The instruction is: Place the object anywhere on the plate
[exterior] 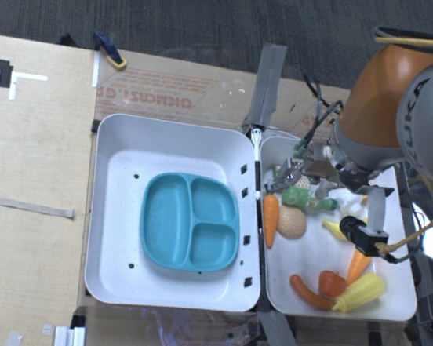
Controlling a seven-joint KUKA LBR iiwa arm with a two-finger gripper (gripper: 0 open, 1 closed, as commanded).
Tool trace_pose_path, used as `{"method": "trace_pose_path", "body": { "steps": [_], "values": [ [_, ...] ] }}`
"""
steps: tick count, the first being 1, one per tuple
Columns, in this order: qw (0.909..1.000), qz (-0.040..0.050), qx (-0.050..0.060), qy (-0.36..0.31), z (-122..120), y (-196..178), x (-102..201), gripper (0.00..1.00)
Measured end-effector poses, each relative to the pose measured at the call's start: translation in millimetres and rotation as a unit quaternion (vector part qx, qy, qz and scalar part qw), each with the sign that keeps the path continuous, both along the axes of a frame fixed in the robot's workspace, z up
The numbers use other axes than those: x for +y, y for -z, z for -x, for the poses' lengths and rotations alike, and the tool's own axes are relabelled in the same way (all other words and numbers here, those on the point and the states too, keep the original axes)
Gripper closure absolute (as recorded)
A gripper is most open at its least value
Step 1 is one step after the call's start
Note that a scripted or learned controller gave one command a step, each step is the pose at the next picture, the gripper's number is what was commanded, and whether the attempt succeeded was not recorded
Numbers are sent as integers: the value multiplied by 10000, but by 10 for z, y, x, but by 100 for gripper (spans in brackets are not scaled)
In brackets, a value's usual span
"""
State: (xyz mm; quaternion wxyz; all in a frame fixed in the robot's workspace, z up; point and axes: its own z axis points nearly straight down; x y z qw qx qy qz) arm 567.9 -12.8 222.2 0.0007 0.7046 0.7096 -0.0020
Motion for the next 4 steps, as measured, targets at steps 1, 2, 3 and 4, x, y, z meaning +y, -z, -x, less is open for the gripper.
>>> {"method": "trace_pose_path", "body": {
  "steps": [1,2,3,4],
  "values": [
    [10000,9,2,-9,-8,-85,-7,100],
    [10000,10,4,-8,-8,-85,-7,0],
    [10000,20,10,-15,-14,-168,-14,100],
    [10000,21,11,-15,-14,-167,-14,0]
  ]
}}
